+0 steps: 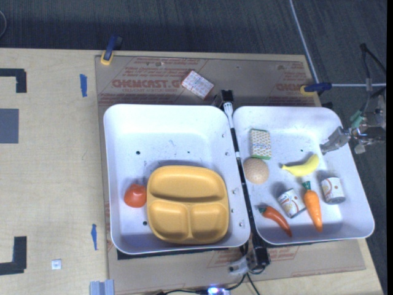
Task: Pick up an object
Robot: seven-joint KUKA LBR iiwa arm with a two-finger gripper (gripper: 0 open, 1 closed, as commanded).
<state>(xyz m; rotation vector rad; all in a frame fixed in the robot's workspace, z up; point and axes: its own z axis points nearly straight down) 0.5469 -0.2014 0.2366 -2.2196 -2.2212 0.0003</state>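
**Two bins on the desk, with the gripper at the right bin's far right rim**

The desk [43, 183] carries two shallow white bins side by side on a brown board. The left bin [166, 125] holds a yellow compartment tray [187, 204] with three recesses, lying toward the near side, and a small red-orange tomato [135, 195] just beside the tray's left edge.

The right bin [288, 125] holds the candidate objects. A small green-and-white box [260, 143] lies near the far left corner. A tan round object [256, 169] sits just below it, close to the dividing wall. A yellow banana [303, 166] lies near the middle. Below it are a small can [290, 203] and an orange carrot [312, 208], the two close together. A second small can [332, 190] rests near the right wall. A red chili pepper [274, 218] lies toward the near left corner.

The gripper [334, 141] reaches in from the right and sits over the right bin's far right rim, well apart from the banana's tip. Nothing is seen between the fingers; whether they stand apart or together cannot be told at this resolution.

A small patterned card [197, 83] lies on the board beyond the left bin.
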